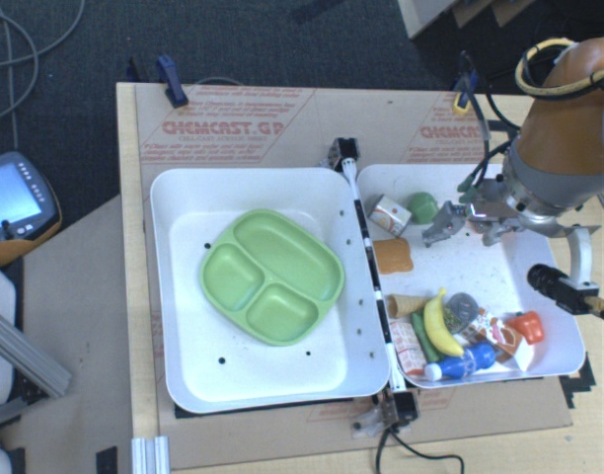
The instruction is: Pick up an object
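Note:
My gripper [446, 223] hangs over the back part of the right bin [568, 358], open, with nothing between its fingers. It is just right of a green ball [420, 206] and a small white and brown carton [389, 215]. A flat brown square [393, 256] lies in front of those. Along the bin's front lie a yellow banana [440, 325], a tan cone [404, 305], a grey round object [461, 309], a bottle with a blue cap [450, 367] and a red and orange item [524, 328], packed close together.
The left bin [174, 294] holds a green divided plate [272, 276]. A ridge with clips [366, 265] separates the two bins. A black part of the arm [557, 286] reaches over the right bin's right side. The grey and orange arm [564, 136] stands above the back right.

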`<action>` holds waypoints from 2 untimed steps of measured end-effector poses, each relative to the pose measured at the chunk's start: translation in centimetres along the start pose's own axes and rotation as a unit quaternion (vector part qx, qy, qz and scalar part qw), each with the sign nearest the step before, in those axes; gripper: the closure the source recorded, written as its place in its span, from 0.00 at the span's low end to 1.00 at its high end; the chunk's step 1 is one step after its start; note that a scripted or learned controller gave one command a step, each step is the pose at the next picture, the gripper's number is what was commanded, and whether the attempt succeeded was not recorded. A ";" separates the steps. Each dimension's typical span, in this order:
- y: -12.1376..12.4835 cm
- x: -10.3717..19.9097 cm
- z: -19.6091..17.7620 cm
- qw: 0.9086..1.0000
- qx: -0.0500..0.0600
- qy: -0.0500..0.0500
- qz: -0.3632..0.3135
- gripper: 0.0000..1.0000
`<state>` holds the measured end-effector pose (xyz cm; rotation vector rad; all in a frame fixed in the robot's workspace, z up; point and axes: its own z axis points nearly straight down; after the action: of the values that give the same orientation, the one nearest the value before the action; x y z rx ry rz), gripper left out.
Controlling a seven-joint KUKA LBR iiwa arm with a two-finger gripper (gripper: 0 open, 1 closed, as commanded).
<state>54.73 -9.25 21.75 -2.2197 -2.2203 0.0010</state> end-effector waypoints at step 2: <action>-4.0 -1.9 11.8 1.000 -0.006 -0.002 0.001 0.00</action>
<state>50.70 -11.12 9.98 -2.2296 -2.2264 -0.0085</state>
